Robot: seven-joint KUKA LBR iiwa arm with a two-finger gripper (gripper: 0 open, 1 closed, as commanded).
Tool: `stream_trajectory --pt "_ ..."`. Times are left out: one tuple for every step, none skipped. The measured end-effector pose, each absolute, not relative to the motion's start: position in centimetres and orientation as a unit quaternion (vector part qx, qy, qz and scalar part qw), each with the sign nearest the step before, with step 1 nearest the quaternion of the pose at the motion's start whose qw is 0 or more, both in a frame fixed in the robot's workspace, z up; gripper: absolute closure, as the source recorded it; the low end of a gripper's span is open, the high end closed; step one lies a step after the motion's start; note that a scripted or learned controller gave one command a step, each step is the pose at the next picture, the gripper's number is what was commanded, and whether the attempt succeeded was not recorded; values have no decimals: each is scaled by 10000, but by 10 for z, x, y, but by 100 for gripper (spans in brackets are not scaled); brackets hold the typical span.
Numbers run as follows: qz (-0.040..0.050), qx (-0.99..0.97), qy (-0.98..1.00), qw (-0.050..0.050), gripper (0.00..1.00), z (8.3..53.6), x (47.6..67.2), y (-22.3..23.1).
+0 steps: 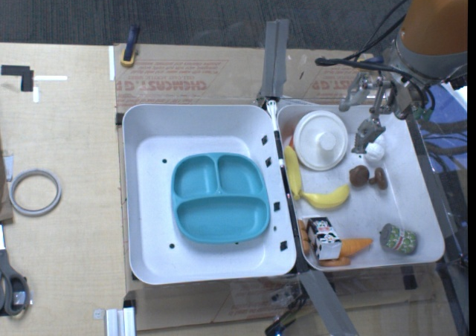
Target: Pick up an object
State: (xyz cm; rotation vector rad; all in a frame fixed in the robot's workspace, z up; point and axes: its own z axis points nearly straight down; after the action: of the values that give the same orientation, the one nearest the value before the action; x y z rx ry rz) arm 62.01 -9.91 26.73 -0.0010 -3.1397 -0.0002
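Nearest the camera, along the front edge of the right bin: a small printed carton standing just beside an orange carrot, with a green, speckled vegetable-like piece a little apart toward the front right corner. Slightly further in, a yellow banana curving along the bin's left wall and bending toward the middle, and near it two small brown lumps, side by side, too small to name. In the left bin, just a teal divided plate lying flat at the centre. Out on the worktop at far left, a grey ring and part of a pair of scissors. Further back in the right bin, a white round bowl or lid, and just right of it a small white object directly under the claw. Hanging low over the back of that bin, tips near or on the white object; impossible to tell whether open or closed, or whether anything sits between the tips. Above, the grey arm with its orange band reaching in from the right. As for progress: nothing visibly lifted, every item apparently resting on the bin floor. Likely at the approach or grasp stage on the small white object, with secure closing and raising left to do.
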Motion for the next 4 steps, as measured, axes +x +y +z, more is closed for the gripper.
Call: stream_trajectory --pt "-4 189 -9998 17 0 131 561 -110" --pt "-4 470 -9989 18 0 89 559 -93" --pt "-4 386 -9993 15 0 90 531 -103" --pt "-5 409 -9992 22 100 96 532 -102"
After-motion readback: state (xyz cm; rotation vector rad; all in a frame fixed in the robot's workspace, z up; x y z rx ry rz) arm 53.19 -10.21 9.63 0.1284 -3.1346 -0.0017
